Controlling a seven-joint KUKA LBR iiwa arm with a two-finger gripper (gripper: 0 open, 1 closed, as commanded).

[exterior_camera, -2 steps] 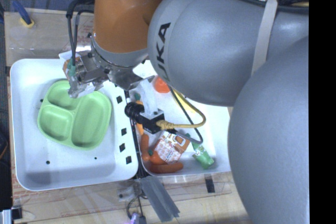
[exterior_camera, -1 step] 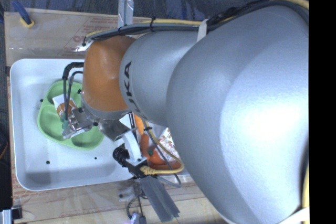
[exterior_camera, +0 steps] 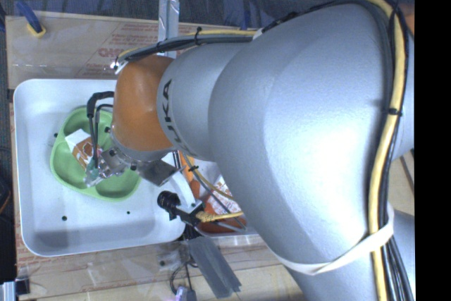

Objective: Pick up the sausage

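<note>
Grey arm (exterior_camera: 296, 137) looms over the green bowl (exterior_camera: 70, 173); the hand (exterior_camera: 95, 169) could catch its rim. Hand's state: cannot tell.

You have open floor along the left bin's (exterior_camera: 42, 151) left and bottom sides; the green bowl (exterior_camera: 70, 176) fills its middle, and the arm (exterior_camera: 296, 130) blocks everything rightward.

"KA" lettering on the arm (exterior_camera: 167, 109)
</note>
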